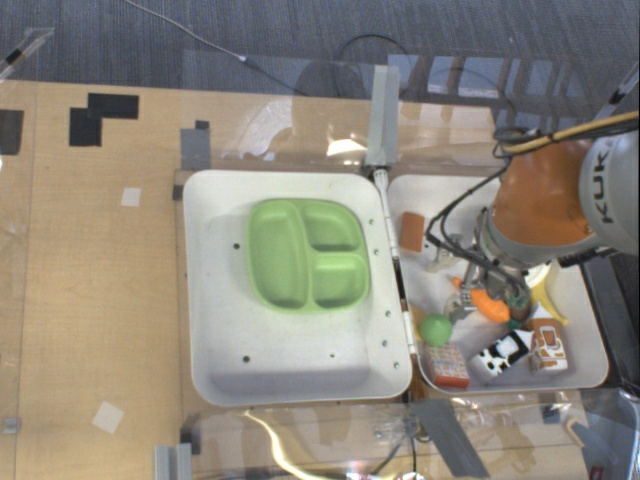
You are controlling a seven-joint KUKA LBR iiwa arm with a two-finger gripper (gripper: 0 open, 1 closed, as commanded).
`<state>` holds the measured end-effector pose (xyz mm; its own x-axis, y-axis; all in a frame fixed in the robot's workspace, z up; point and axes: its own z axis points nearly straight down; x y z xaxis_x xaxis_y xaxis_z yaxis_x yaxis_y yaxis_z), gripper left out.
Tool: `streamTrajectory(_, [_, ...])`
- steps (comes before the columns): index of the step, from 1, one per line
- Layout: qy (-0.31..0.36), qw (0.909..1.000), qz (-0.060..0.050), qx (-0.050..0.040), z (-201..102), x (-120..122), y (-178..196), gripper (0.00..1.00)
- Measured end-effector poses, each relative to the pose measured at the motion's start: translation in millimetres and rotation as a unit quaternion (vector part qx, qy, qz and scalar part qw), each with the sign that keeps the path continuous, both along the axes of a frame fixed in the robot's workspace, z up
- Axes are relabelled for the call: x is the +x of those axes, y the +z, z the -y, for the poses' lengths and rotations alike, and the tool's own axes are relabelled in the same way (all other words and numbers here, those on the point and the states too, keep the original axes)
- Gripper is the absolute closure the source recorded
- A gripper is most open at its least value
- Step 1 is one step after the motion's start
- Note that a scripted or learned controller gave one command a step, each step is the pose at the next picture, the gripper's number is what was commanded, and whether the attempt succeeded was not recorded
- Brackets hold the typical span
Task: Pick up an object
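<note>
The orange carrot-like toy (pixel 491 306) lies in the right bin (pixel 590 363), just under the hand (pixel 478 296), which hangs low over it; whether it grips the toy I cannot tell. Near it sit a green ball (pixel 435 329), a black-and-white cow figure (pixel 503 353), a small brown-and-white carton (pixel 547 346), a yellow banana (pixel 546 300), a red-topped block (pixel 449 366) at the front wall and a brown block (pixel 412 232) farther back. The left bin (pixel 215 368) holds a green divided plate (pixel 306 255). Both bins rest on the wooden table (pixel 90 298).
</note>
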<state>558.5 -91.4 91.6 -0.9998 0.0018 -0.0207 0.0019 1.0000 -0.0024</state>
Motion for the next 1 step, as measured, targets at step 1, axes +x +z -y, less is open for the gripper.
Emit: streamTrajectory(1, [0.002,0.9999,0.010,-0.0006,-0.7,5.9,15.5,1.00])
